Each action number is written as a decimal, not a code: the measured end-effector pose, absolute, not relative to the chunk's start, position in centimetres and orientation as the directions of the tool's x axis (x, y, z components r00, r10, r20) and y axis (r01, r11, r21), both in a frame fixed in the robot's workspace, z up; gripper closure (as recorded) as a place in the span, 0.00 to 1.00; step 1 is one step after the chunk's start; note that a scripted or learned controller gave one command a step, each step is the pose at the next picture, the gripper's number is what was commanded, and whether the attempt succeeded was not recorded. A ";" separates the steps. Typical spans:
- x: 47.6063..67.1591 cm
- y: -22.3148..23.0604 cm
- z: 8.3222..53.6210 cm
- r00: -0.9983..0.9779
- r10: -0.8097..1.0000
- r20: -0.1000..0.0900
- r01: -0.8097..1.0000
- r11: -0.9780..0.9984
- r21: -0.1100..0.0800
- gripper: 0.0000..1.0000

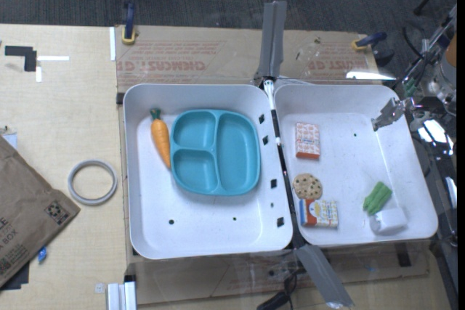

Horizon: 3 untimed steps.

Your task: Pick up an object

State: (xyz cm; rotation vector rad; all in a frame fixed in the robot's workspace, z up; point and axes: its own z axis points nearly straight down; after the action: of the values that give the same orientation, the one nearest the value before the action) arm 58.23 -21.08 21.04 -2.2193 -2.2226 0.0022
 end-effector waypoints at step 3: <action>55.1 -10.2 15.2 -0.026 1.000 -0.001 1.000 0.026 -0.003 0.00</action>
State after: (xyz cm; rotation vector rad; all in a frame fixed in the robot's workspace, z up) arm 55.07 -10.21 15.19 -2.1910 -2.2488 0.0045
